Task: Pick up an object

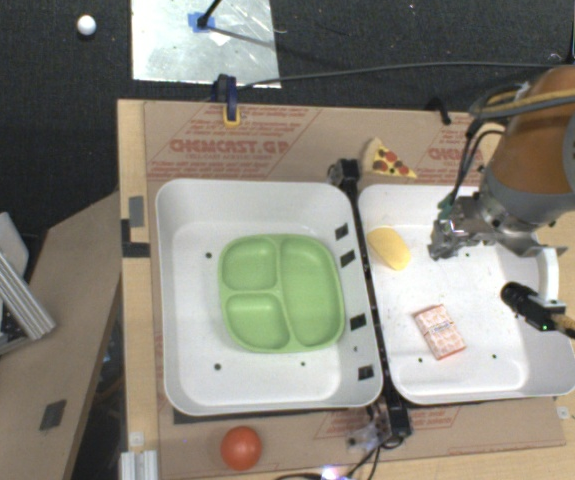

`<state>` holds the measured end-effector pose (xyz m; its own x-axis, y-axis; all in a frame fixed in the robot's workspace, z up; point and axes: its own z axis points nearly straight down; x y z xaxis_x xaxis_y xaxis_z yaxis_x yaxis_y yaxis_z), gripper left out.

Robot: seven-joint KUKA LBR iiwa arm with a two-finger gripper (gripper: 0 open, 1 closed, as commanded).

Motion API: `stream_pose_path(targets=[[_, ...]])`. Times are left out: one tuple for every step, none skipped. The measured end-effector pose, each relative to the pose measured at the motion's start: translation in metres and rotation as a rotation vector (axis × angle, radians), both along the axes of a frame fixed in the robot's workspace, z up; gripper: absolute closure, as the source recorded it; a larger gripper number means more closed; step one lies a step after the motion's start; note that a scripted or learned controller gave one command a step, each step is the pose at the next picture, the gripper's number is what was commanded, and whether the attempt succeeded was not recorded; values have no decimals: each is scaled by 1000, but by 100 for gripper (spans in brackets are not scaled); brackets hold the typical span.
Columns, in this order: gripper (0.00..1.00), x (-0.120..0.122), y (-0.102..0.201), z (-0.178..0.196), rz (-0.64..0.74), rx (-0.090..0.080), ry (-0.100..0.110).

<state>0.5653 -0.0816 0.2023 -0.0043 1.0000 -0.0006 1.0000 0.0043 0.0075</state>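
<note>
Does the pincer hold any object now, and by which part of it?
It holds nothing. The pincer hangs over the right bin, apart from the yellow object and the pink packet.

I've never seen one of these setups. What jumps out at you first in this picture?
The bright green divided tray lying in the left white bin catches the eye first. Next comes the grey arm with its orange band reaching in from the right, its hand above the right bin, close to a yellow object. A pink packet lies nearer the front.
</note>
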Motion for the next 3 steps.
stream_pose_path(targets=[[100, 2, 0, 43, 0, 0, 1], [100, 0, 53, 29, 4, 3, 6], [100, -10, 105, 25, 5, 3, 7]])
